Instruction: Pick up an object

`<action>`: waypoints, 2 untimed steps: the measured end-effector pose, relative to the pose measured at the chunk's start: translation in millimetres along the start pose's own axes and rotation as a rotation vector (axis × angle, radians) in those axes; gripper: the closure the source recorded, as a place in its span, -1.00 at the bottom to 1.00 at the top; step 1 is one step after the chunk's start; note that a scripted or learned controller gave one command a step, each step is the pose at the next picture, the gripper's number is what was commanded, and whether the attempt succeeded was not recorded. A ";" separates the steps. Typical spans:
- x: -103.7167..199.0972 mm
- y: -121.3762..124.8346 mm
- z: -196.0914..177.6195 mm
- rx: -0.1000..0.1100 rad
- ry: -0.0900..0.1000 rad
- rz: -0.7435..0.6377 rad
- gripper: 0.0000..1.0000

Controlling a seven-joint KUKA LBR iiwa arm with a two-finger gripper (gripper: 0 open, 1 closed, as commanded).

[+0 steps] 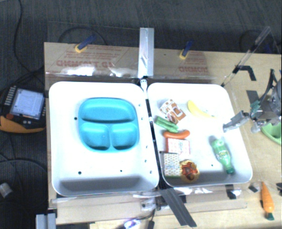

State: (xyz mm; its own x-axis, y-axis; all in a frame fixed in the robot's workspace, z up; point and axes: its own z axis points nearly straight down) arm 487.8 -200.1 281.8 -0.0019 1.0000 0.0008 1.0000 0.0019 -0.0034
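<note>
- The fingers point(232, 123) sit at the right rim of the right bin point(236, 173), pointing in toward it from the right. The view is too small and blurred to tell whether they are spread or closed, and nothing is seen between them.
- Behind them the grey arm point(269, 109) reaches back to the right edge, above the wooden surface point(260, 66).
- Nearest the fingers, a green bottle point(222, 154) lies on its side on the bin floor, below and a little to their left, apart from them.
- A yellow banana point(198, 109) lies near the bin's far side.
- Along the bin's left side, from far to near, lie a red-and-white packet point(172, 110), a green vegetable point(166, 123), a red sausage point(176, 134), a white box point(178, 147), a checked packet point(169, 163) and a red-and-yellow pouch point(189, 171), which touches the checked packet.
- The left bin point(65, 175) holds a blue divided tray point(107, 123).
- An orange carrot point(266, 202) lies on the surface beyond the right bin's near corner.
</note>
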 end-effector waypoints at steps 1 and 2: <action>-13.6 1.0 183.3 -0.006 0.011 0.106 -1.00; -14.7 -0.8 176.6 -0.002 0.008 0.108 1.00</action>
State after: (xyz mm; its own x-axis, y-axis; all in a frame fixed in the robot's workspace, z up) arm 486.5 -214.6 105.1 0.1062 0.9943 0.0084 0.9943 -0.1062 -0.0020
